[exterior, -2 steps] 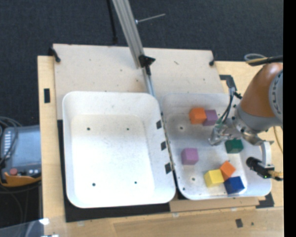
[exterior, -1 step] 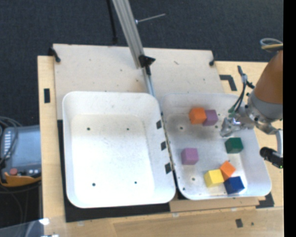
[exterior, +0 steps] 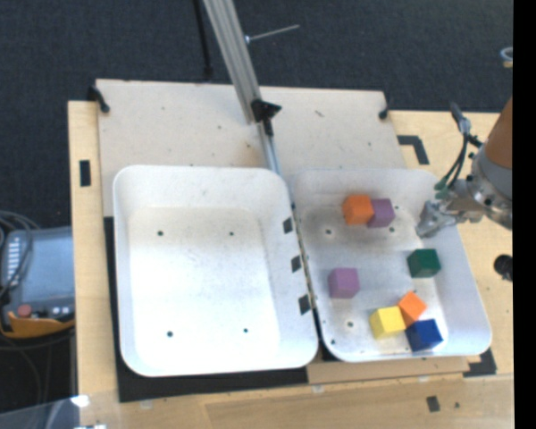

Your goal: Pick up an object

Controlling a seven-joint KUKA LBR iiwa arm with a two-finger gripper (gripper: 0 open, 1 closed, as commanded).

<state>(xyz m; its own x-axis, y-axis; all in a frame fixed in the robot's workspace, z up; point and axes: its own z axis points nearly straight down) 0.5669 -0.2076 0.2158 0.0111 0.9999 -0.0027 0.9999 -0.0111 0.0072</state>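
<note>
Seven small blocks lie in the right bin (exterior: 447,324): orange (exterior: 358,209) touching purple (exterior: 381,212) at the back, another purple (exterior: 343,281) mid-bin, green (exterior: 423,263), and yellow (exterior: 387,321), orange (exterior: 413,306), blue (exterior: 423,333) clustered in front.

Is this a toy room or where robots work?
Probably a robot lab: a grey robot gripper reaches over two shallow white plastic bins on a wooden bench, with small coloured cubes like the green one.

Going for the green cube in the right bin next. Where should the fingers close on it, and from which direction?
Come straight down and close on two opposite side faces of the green cube. It sits flat and apart from the other blocks, with bare bin floor on all sides. The gripper is already just beyond it, above the right bin, so probably only a short move is needed.
</note>
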